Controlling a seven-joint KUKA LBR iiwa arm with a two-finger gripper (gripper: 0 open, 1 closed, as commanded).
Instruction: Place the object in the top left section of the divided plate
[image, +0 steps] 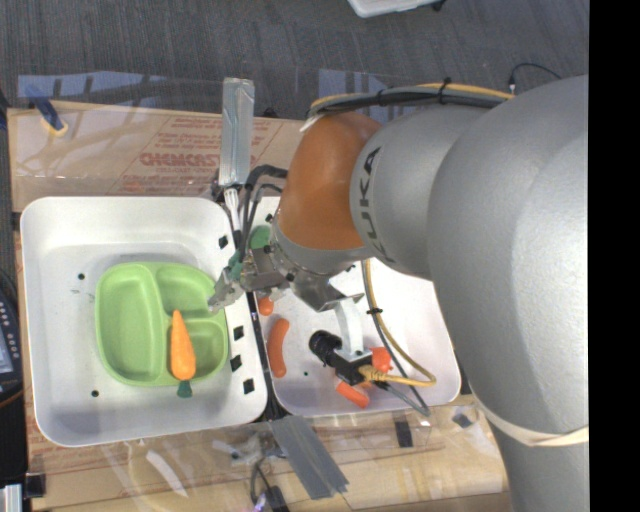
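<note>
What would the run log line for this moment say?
gripper: over plate's right rim | carrot: lying across divided plate lower divider | sausage: in right bin

Red sausage (277, 347) and small orange-red pieces (353, 393) in the right bin (440, 345).

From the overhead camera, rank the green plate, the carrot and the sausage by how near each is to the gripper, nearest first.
Measured from the gripper:
1. Green plate, its rim just left of it.
2. Carrot, below-left, across the plate's divider.
3. Sausage, below-right, in the right bin.
</note>
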